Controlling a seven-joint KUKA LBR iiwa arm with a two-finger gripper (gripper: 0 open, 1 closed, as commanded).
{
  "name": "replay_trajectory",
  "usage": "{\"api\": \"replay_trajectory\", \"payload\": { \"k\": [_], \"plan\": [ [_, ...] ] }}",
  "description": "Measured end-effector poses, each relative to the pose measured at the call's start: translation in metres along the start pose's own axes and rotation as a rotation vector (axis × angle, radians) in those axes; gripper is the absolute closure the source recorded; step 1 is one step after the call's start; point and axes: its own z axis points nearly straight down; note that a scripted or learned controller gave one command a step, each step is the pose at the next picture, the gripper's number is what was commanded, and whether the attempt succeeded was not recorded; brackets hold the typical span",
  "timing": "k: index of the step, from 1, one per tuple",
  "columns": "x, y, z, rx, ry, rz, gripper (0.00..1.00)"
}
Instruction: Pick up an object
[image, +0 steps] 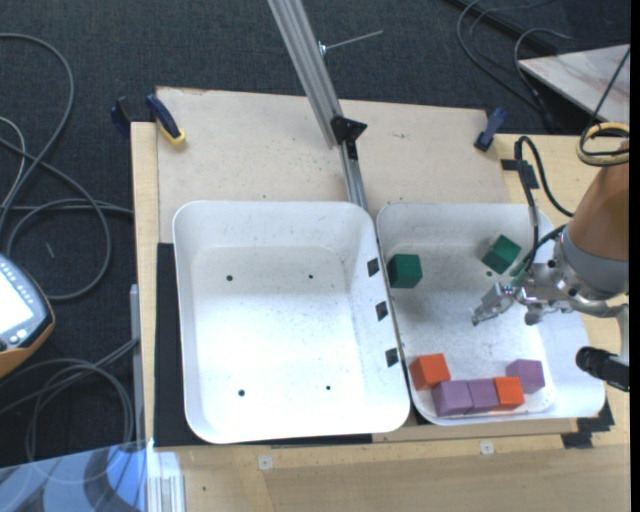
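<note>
The right bin (455, 225) holds several small blocks. A dark green cube (404, 270) sits near its left wall, and a second green cube (502, 253) lies tilted toward the back right. Along the front wall are an orange cube (430, 371), two purple blocks (467, 396), a small orange block (509, 392) and a purple cube (526, 375). My gripper (503, 317) hangs over the middle right of this bin, just in front of the tilted green cube. It is open, with only bare bin floor between its fingers.
The left bin (270, 320) lies beside the right one, parted from it by a shared wall with black clips (381, 310). A metal pole (320, 90) slants up from the back. Clamps (166, 118) and cables sit at the bench edges.
</note>
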Motion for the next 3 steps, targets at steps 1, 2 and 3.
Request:
{"api": "replay_trajectory", "payload": {
  "k": [1, 2, 3],
  "plan": [
    [-0.038, -0.015, -0.049, -0.016, -0.007, 0.001, 0.00],
    [-0.051, -0.029, -0.203, -0.021, -0.008, -0.003, 0.00],
    [0.064, -0.017, -0.214, -0.015, -0.002, -0.012, 0.00]
  ]
}}
